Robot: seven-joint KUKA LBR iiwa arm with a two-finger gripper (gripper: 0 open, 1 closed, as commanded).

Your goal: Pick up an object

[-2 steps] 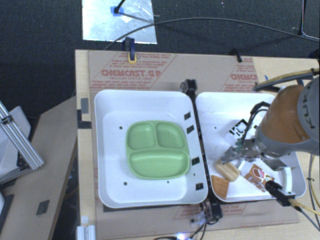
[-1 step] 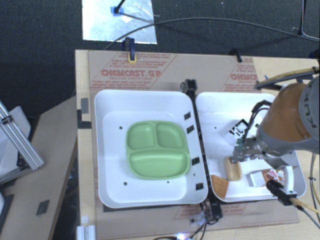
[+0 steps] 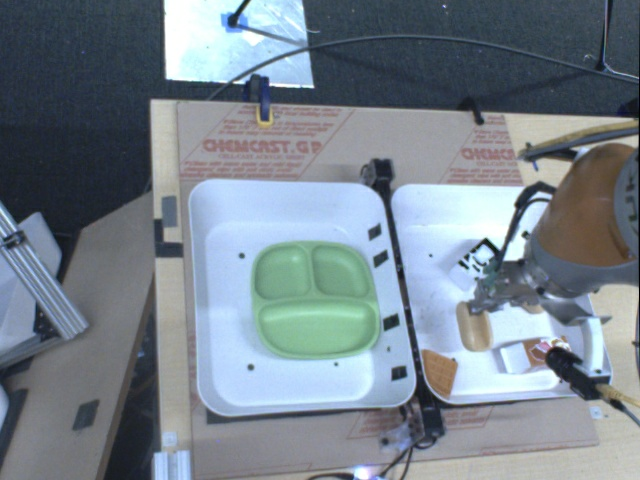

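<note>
Down in the right bin (image 3: 440, 218), a tan, rounded object like a small bread roll (image 3: 474, 329) lies on the white floor just below the gripper (image 3: 490, 296), so near that it seems to touch; whether the jaws are parted or closed cannot be made out. An orange wedge-shaped piece (image 3: 440, 371) sits near the bin's front left corner, apart from the roll. To the roll's right lies a white packet with red and brown markings (image 3: 532, 353), and a black-and-white patterned card (image 3: 478, 259) rests just above the gripper. The arm (image 3: 590, 218) comes in from the right, its orange band bulking over the bin's right side and the grey wrist angled down and leftward. In the left bin (image 3: 215, 268), a green divided plate (image 3: 315, 299) lies flat near the middle. Both bins rest on brown cardboard (image 3: 300, 133) on the surface.
</note>
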